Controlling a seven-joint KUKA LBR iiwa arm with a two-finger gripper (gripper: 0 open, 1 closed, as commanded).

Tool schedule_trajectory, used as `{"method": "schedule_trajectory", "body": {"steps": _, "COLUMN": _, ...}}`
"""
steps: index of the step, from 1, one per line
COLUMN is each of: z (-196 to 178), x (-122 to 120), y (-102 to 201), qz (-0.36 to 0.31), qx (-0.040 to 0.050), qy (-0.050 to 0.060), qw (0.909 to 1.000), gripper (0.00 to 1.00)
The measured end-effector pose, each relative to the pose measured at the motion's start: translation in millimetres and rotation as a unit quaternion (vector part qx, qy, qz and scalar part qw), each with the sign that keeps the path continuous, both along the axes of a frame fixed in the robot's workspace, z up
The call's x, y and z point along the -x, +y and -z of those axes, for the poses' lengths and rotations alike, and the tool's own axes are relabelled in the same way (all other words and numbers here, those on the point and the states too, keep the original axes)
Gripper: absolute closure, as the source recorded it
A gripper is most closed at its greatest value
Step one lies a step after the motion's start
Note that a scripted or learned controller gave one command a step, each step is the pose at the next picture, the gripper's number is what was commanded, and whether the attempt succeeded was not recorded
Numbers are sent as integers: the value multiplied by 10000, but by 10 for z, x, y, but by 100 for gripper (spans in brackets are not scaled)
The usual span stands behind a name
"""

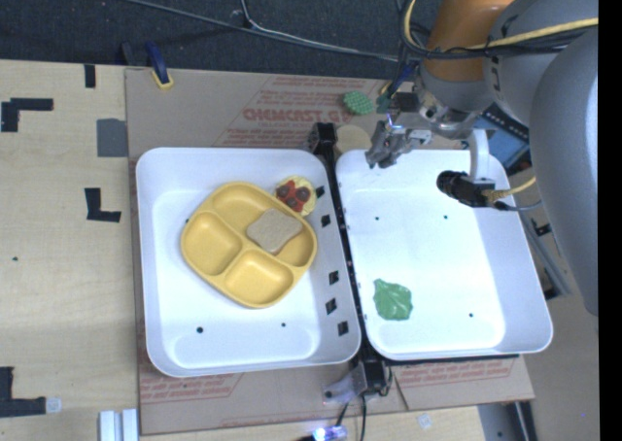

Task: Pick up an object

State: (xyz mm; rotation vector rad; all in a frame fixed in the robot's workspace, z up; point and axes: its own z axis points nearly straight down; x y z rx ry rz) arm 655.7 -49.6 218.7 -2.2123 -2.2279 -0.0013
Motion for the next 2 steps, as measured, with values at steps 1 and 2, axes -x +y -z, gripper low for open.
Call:
{"method": "schedule_trajectory", "body": {"steps": 1, "z": 97, "x": 7, "y": 540, "qz": 7, "qx": 7, "qy": 10, "qw": 10000, "gripper": 100}}
{"method": "schedule_trajectory", "body": {"steps": 2, "z": 159, "x": 6, "y": 1103, "qz": 3, "qx": 3, "qy": 7, "qw": 10000, "gripper": 100}}
